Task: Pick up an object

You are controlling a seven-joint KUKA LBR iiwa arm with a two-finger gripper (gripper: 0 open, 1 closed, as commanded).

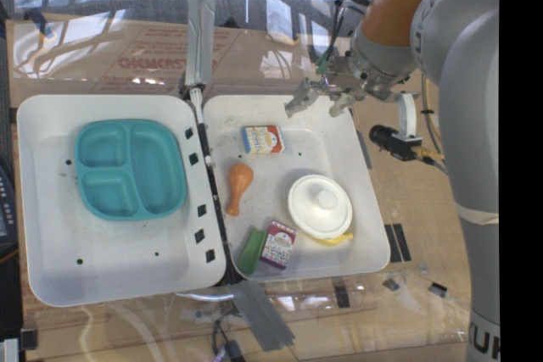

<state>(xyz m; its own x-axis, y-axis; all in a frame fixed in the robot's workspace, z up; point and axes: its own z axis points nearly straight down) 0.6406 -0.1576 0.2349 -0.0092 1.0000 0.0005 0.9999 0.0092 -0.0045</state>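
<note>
Right bin crowds carton, drumstick, lidded bowl; hand above.

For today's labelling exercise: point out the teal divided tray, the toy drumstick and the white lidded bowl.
teal divided tray (161, 169), camera view, floor of its long right compartment.
toy drumstick (242, 176), camera view, the rounded meaty end.
white lidded bowl (320, 203), camera view, middle of the lid.

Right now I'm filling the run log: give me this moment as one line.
pincer open, above right bin's far rim | holding nothing | small carton, drumstick, white bowl untouched
</note>
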